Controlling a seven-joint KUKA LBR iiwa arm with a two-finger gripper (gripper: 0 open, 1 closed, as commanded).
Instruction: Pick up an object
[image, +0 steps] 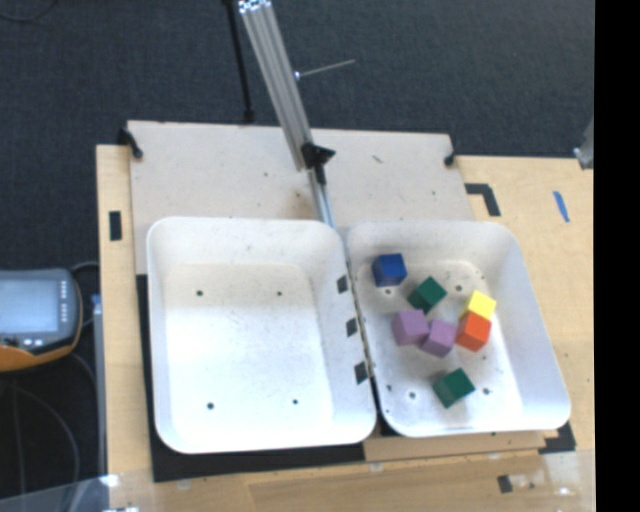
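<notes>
Overhead view of the bench at the outset of a pick. By the look of things the task is not yet begun: every block lies loose in the right shallow white plastic bin (520, 300), none lifted, so the approach, grasp and raise all remain. Whether the tool is released or clenched cannot be told.

Contents, placed relative to the orange foam cube (473, 331) near the bin's middle-right: a yellow cube (481, 303) touches it just above; two purple cubes (425, 331), touching one another, lie immediately to its left; a dark green cube (427, 293) sits up and to its left; a blue cube (390, 268) lies farther up-left (nearest the dividing rims); a second green cube (454, 385) lies below it, apart from the cluster.

The left shallow white plastic bin (160, 330) adjoins along the centre.
</notes>
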